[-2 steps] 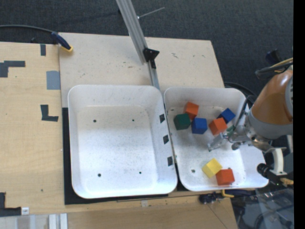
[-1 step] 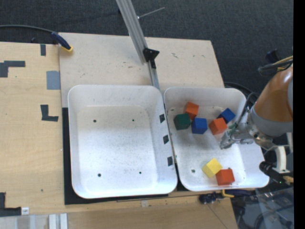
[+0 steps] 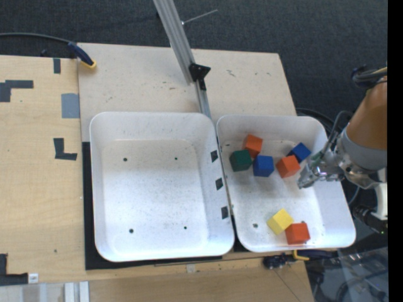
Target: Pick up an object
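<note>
The right bin (image 3: 330,222) holds several small cubes. An orange cube (image 3: 253,144), a green cube (image 3: 240,160) and a blue cube (image 3: 263,165) cluster near its upper left. A red-orange cube (image 3: 288,165) and a second blue cube (image 3: 300,151) lie further right. A yellow cube (image 3: 280,221) and another red-orange cube (image 3: 297,233) rest by the front wall. My gripper (image 3: 311,173) hangs low at the bin's right side, just right of the red-orange cube and below the second blue cube. Nothing is seen held in it.
The left bin (image 3: 101,168) sits beside the right one, their rims touching. A slanted metal rail (image 3: 179,36) runs from the top edge down to the bins' shared rim. The arm's grey and orange body (image 3: 371,131) overhangs the right bin's right wall.
</note>
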You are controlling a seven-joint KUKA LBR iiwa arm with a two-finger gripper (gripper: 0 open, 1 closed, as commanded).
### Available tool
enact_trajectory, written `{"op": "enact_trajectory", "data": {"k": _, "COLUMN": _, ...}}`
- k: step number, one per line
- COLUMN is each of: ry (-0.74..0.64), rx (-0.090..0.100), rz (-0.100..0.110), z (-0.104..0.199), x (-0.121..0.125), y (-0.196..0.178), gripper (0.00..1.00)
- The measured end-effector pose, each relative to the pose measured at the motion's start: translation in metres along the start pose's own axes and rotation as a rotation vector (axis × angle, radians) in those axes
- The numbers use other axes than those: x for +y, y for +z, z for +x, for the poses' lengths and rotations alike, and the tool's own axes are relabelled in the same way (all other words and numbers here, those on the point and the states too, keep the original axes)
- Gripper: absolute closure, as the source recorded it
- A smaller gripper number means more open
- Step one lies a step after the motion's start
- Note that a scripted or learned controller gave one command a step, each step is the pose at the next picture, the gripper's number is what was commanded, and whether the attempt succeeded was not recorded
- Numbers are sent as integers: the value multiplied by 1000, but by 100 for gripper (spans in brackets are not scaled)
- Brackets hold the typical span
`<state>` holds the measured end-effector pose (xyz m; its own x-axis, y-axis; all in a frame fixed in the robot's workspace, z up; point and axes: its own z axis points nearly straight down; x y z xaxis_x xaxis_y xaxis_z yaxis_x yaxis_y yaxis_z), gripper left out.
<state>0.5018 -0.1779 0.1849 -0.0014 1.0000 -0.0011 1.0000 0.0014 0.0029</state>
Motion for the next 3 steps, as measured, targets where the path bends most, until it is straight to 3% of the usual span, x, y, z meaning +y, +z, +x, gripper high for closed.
{"op": "enact_trajectory", "data": {"k": 2, "ry": 0, "rx": 0, "rz": 1, "z": 1, "x": 8, "y": -68, "gripper": 100}}
{"op": "enact_trajectory", "data": {"k": 3, "ry": -5, "rx": 3, "rz": 3, "z": 50, "x": 33, "y": -69, "gripper": 100}}
